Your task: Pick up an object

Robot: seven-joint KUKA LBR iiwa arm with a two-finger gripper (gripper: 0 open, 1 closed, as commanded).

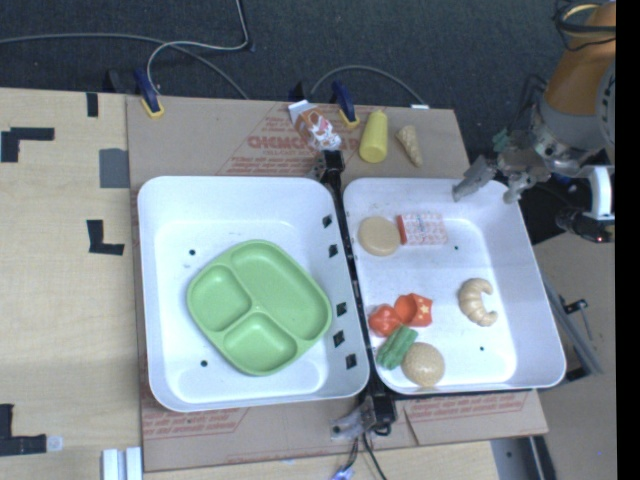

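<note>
White right bin point(520, 268) holds croissant point(478, 301), cookie point(379, 235), wrapper point(422, 229).

A single fixed camera hangs above the counter point(60, 298) and looks down at a slant, far enough off to take in both white bins whole. The left bin point(160, 218) and the right bin point(520, 268) sit side by side near the middle of the frame. Beyond the left bin's far rim lies dark floor point(400, 28). The arm point(580, 78) enters at upper right of the right bin.
</note>
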